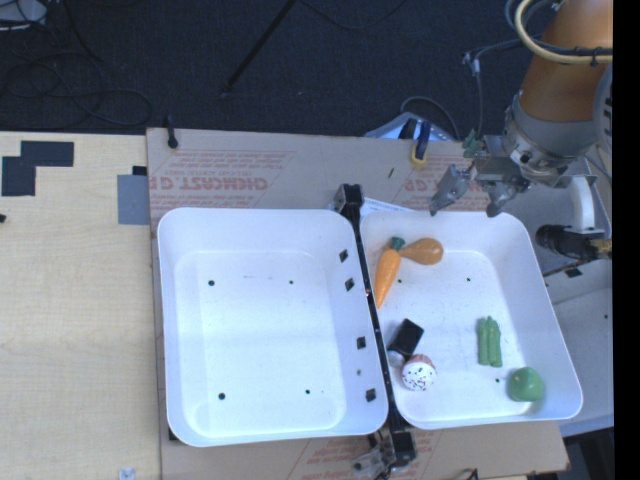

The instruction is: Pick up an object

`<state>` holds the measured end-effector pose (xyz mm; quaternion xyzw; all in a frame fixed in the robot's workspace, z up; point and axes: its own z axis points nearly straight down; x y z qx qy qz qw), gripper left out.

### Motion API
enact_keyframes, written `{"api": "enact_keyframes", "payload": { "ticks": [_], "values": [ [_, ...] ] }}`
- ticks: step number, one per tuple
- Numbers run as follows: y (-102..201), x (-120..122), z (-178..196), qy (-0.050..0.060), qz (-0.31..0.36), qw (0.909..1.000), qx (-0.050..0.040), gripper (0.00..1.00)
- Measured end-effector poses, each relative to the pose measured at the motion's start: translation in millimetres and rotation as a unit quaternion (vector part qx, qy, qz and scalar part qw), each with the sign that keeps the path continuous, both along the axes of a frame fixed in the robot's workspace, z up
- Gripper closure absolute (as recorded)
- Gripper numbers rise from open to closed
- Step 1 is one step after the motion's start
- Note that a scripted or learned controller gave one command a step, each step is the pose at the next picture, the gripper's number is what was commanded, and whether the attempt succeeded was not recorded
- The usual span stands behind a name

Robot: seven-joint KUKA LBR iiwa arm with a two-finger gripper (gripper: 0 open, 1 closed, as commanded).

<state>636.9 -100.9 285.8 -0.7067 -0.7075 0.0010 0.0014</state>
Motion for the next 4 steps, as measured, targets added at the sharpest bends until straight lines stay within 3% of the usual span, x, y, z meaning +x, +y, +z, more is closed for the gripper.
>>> {"api": "enact_keyframes", "payload": {
  "ticks": [1, 2, 3, 4],
  "values": [
    [15.0, -61.2, -73.0, 0.005, -0.002, 1.0000, 0.0010, 0.00],
    [111.3, -115.1, -100.7, 0.004, 0.003, 1.0000, 0.0014, 0.00],
    [60.0, -88.7, 14.7, -0.005, -0.002, 1.0000, -0.0013, 0.00],
    [85.1, -158.7, -104.0, 0.006, -0.001, 1.0000, 0.0010, 0.00]
  ]
}}
